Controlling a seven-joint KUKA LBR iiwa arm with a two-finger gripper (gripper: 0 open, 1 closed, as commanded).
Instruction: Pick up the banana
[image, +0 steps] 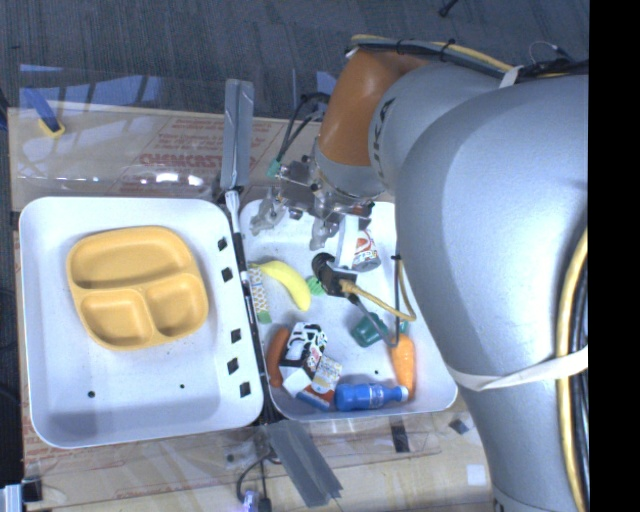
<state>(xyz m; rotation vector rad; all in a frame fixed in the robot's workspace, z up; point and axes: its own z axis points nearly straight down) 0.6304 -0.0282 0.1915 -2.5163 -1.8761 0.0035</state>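
the curved yellow banana (285, 283) is seen just below the grey two-finger gripper (293, 222), w/ its long side slanted down-right. the fingers are spread apart, nothing held btwn them.

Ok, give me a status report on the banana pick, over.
Gripper over right bin, fingers open, nothing held. Banana lies free just below gripper, near bin's left wall. Green thing close beside banana.

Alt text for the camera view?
The gripper hangs over the right bin's far end, apart from the banana lying by its left wall. A carrot and blue bottle lie nearer; the left bin holds a yellow tray.
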